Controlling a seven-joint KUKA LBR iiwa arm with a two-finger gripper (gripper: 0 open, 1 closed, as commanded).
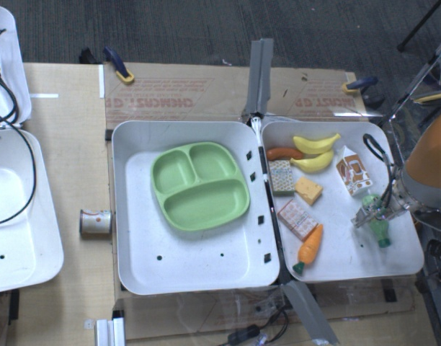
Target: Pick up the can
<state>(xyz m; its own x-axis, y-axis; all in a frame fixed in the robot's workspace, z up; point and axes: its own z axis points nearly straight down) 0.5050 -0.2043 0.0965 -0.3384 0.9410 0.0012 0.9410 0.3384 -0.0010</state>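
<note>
Can (96,223) lies on its side on the desk (76,121), just outside the left bin's (127,215) left wall. Gripper (370,215) low in the right bin (350,262), over a green item (380,231); jaws' state cannot be told.

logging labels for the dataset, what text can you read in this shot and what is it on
Cardboard sheet behind the bins: red print, upside down, looks like "CHEMCAT"; the rest is too blurred to read.
Orange and white packet in the right bin: print too small to read.
Can on the bench left of the bins: label unreadable.
</note>
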